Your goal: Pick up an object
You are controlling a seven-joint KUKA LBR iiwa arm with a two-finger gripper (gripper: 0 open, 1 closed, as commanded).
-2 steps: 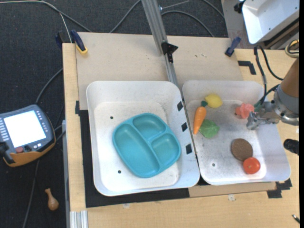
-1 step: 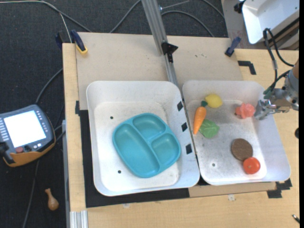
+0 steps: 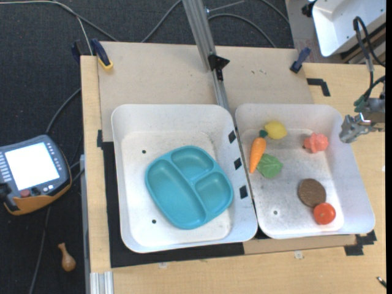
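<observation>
Gripper (image 3: pixel 350 129) at right bin (image 3: pixel 349 182) right rim; finger state not discernible. Right bin contents: carrot (image 3: pixel 257 154), lemon (image 3: pixel 275 130), pink item (image 3: pixel 316 143), brown disc (image 3: pixel 312 192), tomato (image 3: pixel 324 213). Left bin (image 3: pixel 131 164): blue tray (image 3: pixel 188 186).

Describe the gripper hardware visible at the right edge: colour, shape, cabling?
The gripper is a small, blocky metallic grey piece, silvery where light catches it, at the right bin's outer rim. Dark hardware sits behind it, and thin black cables loop down to it from a white housing above. No markings are legible.

Teach pendant (image 3: pixel 32 173) left of bench (image 3: pixel 184 72).
</observation>
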